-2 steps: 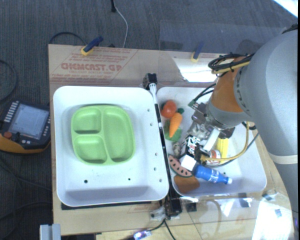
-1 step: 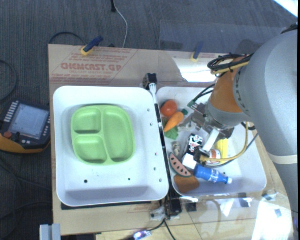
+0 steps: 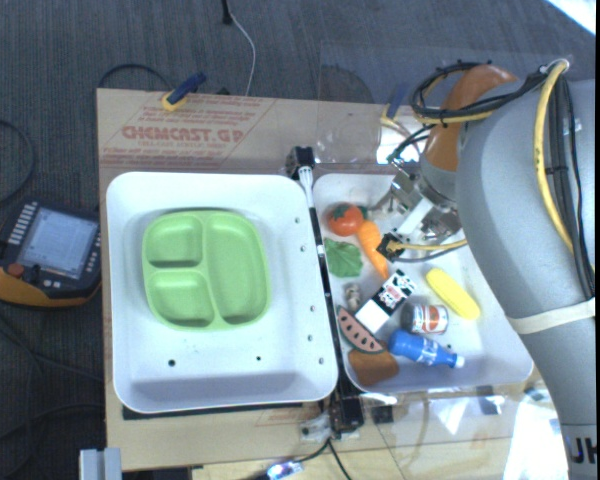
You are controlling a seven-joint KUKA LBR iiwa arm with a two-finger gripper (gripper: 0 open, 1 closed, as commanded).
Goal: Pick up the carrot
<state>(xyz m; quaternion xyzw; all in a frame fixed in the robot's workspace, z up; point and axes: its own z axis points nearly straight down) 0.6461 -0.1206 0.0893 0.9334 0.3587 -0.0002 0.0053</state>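
The carrot (image 3: 371,248) is a short orange stick lying near the left wall of the right bin (image 3: 500,353), between a red tomato (image 3: 344,218) and a green leafy piece (image 3: 345,259). My gripper (image 3: 400,226) reaches down from the grey arm at the right and hangs just to the right of the carrot's upper end, very close to it. The wrist and its cables cover the tip of the gripper, so whether it touches the carrot is hidden.
The right bin also holds a cow-patterned carton (image 3: 385,302), a yellow piece (image 3: 452,293), a can (image 3: 429,318), a blue bottle (image 3: 425,351), a watermelon slice (image 3: 356,332) and a brown piece (image 3: 372,369). A green divided plate (image 3: 205,268) lies in the left bin (image 3: 140,368).
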